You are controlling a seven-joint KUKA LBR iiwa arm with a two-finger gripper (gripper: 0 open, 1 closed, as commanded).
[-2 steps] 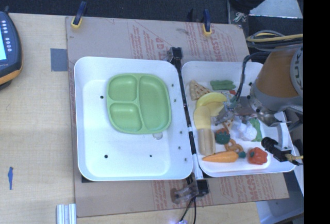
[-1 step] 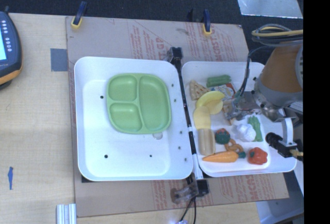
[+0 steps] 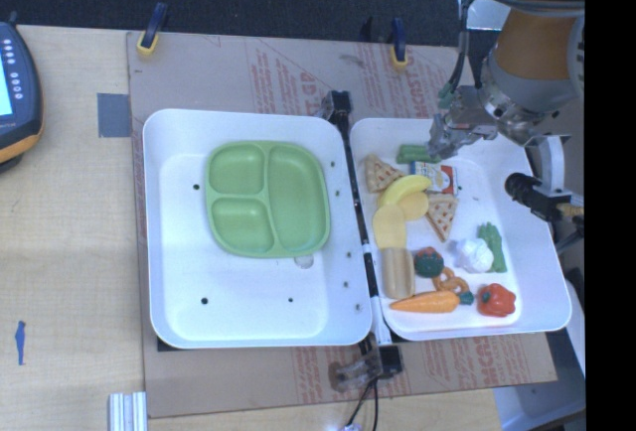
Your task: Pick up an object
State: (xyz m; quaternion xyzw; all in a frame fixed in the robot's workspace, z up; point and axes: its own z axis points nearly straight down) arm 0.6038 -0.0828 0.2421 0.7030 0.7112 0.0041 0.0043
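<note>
The right bin [image 3: 537,320] holds several toy foods: a yellow banana [image 3: 404,189], a waffle piece [image 3: 379,173], a sandwich triangle [image 3: 441,215], a small carton [image 3: 442,178], a yellow block [image 3: 391,226], a tan bread stick [image 3: 397,271], broccoli [image 3: 428,262], a carrot [image 3: 427,302], a pretzel [image 3: 452,281], a red pepper [image 3: 497,299], a white garlic [image 3: 472,253] and a green leafy piece [image 3: 492,244]. My gripper [image 3: 444,143] hangs over the bin's far part, just above the carton and a green item [image 3: 412,155]. Nothing shows between its tips.
The left bin [image 3: 179,310] carries a green divided plate [image 3: 268,198]. A black clamp bar [image 3: 353,211] runs between the bins. A handheld pendant [image 3: 15,91] lies at the far left of the bench. Blue clips [image 3: 398,40] hold the cardboard's far edge.
</note>
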